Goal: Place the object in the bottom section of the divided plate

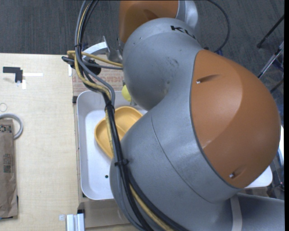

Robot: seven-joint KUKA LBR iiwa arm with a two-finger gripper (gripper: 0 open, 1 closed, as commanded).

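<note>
From above, the grey arm [180,135] takes up most of the frame, its bulk running from the top centre down to the lower right, with a large orange cap [235,117] on the right side and a second orange patch [144,13] at the top edge. A bundle of black and yellow cables [110,117] comes down from the upper left of the arm, crosses the middle of the picture and follows the arm's left edge towards the bottom. Left of centre lies a shallow white bin [86,149], its left wall and rounded corners in plain sight while the arm covers its right part. Inside it sits the yellow divided plate [119,122], seen only in part: a curved rim and one ridge between sections show, the cables run over it, and the arm hides its right side. Which section is the bottom one cannot be told here. A small yellow thing [126,94] peeks out just beside the arm at the bin's upper edge; what it is cannot be told. The gripper is hidden under the arm, so its state cannot be told. The pale wooden bench [40,135] fills the left side, with a brown paper bag [8,167] at the lower left edge and a black marker [13,71] at the upper left.
</note>
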